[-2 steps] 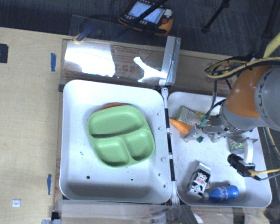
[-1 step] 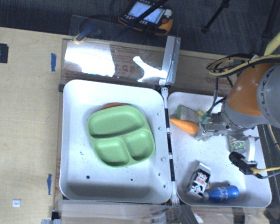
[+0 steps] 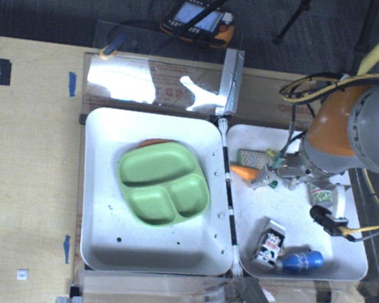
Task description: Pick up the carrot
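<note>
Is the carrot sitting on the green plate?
No, the carrot lies in the right bin, by its left wall, while the green plate is in the left bin.

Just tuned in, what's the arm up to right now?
The arm is reaching into the right bin, with its gripper low beside the carrot near that bin's left wall. The carrot lies on the bin floor, and I can't tell whether it is grasped. A blue bottle and a small carton lie toward the bin's front. The left bin holds a green divided tray.
</note>
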`<state>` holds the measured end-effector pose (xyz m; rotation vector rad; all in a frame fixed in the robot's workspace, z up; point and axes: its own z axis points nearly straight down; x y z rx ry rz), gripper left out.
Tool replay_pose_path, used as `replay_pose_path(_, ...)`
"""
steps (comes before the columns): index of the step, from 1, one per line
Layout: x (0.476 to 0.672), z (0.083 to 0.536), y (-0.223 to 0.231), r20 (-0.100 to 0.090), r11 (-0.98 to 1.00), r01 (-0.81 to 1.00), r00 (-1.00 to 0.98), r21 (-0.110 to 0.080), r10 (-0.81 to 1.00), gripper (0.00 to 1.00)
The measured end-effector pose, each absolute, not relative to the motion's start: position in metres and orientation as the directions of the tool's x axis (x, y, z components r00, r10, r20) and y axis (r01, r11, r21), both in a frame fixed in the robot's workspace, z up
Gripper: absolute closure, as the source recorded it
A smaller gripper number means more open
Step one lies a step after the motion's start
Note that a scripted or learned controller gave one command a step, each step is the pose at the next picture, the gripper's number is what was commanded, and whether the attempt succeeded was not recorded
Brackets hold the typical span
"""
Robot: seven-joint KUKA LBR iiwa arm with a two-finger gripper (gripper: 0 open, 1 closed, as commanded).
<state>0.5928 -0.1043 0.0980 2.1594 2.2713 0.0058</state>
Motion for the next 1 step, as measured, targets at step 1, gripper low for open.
replay_pose_path(1,0.6286,0.0857,-0.0965,-0.002,0.203,0.979,-0.203,0.002,0.979,0.0)
